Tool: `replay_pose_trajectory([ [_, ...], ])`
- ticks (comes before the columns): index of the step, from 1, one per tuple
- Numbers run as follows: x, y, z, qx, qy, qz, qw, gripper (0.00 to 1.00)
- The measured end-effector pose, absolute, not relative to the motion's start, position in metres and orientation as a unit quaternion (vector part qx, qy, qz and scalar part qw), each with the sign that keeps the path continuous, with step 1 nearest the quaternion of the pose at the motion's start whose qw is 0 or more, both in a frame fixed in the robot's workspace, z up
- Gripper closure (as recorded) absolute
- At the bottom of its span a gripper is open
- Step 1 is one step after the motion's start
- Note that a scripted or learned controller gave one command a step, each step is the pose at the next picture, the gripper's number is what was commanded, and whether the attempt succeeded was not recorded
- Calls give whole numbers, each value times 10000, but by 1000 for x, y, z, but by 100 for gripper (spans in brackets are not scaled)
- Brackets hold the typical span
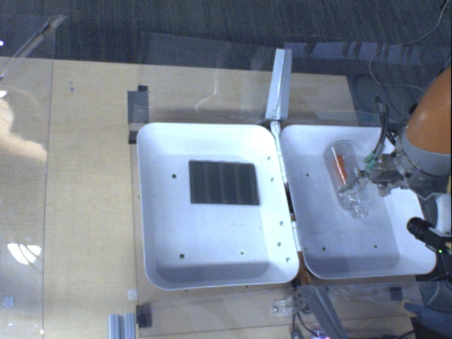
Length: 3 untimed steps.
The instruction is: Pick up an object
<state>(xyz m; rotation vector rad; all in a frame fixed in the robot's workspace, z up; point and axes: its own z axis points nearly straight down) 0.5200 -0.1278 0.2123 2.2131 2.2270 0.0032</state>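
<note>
Lying lengthwise, clear bottle slants toward bottom-right.

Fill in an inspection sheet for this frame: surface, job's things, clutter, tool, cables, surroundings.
Surface: pale wooden bench bearing two shallow white bins.
Job's things: clear plastic tube-like object with an orange insert lying in the right white bin.
Clutter: dark ribbed rectangular pad in the left white bin.
Tool: two-finger tool low beside the clear object; grip cannot be judged.
Cables: thin cable looping at upper right.
Surroundings: dark carpet beyond the bench.
</note>
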Motion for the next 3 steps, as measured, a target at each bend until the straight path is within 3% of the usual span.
replay_pose_trajectory([
  [1,580,-143,127,6698,7425,21,41,0],
  [2,595,-146,91,6498,7601,31,40,0],
  [3,561,-92,190,6677,7444,23,28,0],
])
